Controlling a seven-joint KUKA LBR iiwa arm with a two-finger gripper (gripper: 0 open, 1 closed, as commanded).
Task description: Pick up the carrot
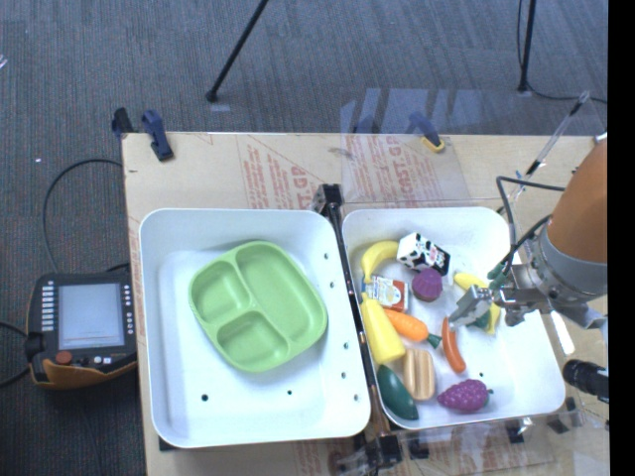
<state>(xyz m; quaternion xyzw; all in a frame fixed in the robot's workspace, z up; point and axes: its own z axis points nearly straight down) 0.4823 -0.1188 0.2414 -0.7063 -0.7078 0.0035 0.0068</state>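
The gripper (474,308) hangs spread open over the right bin (516,380) — near the carrot (407,324), pinching nothing.

Left bin (159,365) holds a divided plate (258,305). In the right bin (541,385), the carrot (407,324) lies centrally; gripper (474,310) at its 3 o'clock, banana (375,256) at 11 o'clock, grapes (464,396) at 5 o'clock.

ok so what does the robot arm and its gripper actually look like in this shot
The arm comes in from the right: a broad orange band above a rounded grey wrist section. Below it sits a grey metal gripper with slim fingers, some green showing near the tips. Thin dark cables loop from the arm's upper side toward the wrist.
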